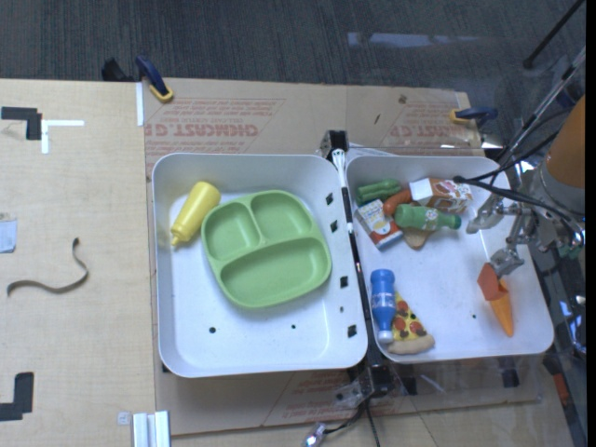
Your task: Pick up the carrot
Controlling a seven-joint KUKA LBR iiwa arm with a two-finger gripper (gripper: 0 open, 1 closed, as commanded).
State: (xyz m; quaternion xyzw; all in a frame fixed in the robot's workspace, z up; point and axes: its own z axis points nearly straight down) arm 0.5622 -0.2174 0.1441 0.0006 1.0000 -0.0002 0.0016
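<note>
The carrot (pixel 497 298) is orange and tapered. It lies near the right wall of the right bin (pixel 447 277), with its thick end up and its tip toward the front. My gripper (pixel 494 241) reaches in from the right, just above the carrot. It is open, with one fingertip (pixel 480 219) near the green bottle and the other fingertip (pixel 506 262) right at the carrot's thick end. Nothing sits between the fingers.
At the back of the right bin lie a green bottle (pixel 426 217), a small carton (pixel 377 222) and a white packet (pixel 449 193). A blue bottle (pixel 382 292) and a pizza slice (pixel 410 330) sit front left. The left bin (pixel 186 333) holds a green divided plate (pixel 267 247) and a yellow bottle (pixel 193 211).
</note>
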